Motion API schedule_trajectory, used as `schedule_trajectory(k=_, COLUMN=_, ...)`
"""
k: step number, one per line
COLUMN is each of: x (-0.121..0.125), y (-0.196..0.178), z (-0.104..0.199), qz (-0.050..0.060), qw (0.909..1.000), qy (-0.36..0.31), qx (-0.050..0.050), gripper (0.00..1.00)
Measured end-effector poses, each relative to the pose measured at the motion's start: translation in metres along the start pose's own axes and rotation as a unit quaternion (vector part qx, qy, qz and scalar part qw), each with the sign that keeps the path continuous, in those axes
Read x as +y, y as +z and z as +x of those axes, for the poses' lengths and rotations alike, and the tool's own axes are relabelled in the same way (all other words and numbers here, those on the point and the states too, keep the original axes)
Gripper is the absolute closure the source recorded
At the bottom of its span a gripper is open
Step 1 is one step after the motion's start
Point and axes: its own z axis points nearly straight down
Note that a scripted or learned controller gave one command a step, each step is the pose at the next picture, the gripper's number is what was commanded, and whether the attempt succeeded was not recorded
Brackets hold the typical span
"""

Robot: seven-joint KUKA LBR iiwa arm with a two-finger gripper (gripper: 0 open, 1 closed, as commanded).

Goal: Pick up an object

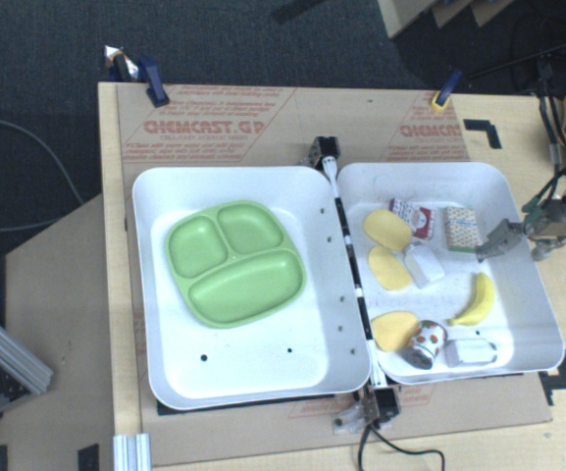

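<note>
The right bin (545,314) holds several small objects. A yellow banana (474,302) lies near its right side. Three yellow rounded pieces sit along its left side: one at the top (387,229), one in the middle (391,270), one lower down (394,330). A red and white packet (416,217) and a speckled packet (461,228) lie at the back. A white block (423,265) rests in the middle. My gripper (499,238) reaches in over the bin's right wall, just right of the speckled packet and above the banana. I see nothing held in it.
The left bin (253,366) carries a green divided plate (233,261). A round metallic object (425,344) and a white piece (474,350) lie at the right bin's front edge. A black divider (346,253) runs between the bins. Cables hang at the right edge.
</note>
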Motion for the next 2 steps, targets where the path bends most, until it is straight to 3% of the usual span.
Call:
schedule_trajectory(k=1, x=-0.013, y=0.116, z=0.02, qz=-0.001, qw=1.0, qy=0.0, qx=-0.001, gripper=0.0)
schedule_trajectory(k=2, x=-0.043, y=0.126, z=0.061, qz=0.001, qw=1.0, qy=0.0, qx=0.001, gripper=0.0)
